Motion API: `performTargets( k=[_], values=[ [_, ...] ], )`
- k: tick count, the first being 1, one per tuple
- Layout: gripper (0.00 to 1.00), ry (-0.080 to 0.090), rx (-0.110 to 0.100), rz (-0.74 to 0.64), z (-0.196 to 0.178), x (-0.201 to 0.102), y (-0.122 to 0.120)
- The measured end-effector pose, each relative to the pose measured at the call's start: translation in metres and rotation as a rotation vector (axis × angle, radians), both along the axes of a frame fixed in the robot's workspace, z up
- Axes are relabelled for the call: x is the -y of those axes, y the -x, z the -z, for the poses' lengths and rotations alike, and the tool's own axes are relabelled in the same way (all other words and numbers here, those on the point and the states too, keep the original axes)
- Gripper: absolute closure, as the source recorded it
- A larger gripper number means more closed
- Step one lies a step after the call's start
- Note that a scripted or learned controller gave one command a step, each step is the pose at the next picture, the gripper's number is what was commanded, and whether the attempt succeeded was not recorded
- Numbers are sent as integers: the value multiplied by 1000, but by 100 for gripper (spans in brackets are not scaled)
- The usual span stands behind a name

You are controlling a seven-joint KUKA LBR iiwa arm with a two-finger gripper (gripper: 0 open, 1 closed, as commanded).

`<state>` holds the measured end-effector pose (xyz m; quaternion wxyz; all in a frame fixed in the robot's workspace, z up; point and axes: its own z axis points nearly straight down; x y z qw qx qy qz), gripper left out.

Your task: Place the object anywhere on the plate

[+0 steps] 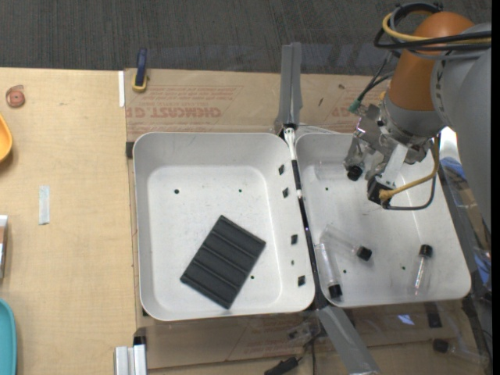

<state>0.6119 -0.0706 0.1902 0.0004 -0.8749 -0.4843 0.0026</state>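
Note:
A black ridged rectangular plate (224,261) lies at a slant on the floor of the left bin (156,209), toward its front. In the right bin (445,233) lie small clear tubes with black caps: one (326,268) near the front left, another (422,269) at the front right. A small black piece (363,252) sits between them. My gripper (366,183) hangs over the rear part of the right bin, above and behind these objects. I see nothing clearly held in it.
A metal divider (291,92) runs between the two bins at the back. Cardboard (203,104) lies behind the bins. The wooden bench (62,209) spreads to the left, with a blue clamp (141,69) at its rear.

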Motion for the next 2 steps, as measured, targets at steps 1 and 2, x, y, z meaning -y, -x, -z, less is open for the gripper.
performTargets(
  k=[1,2],
  values=[
    [100,1,1,173,-110,-56,-41],
    [100,-1,-1,-246,-106,-144,-15]
  ],
)
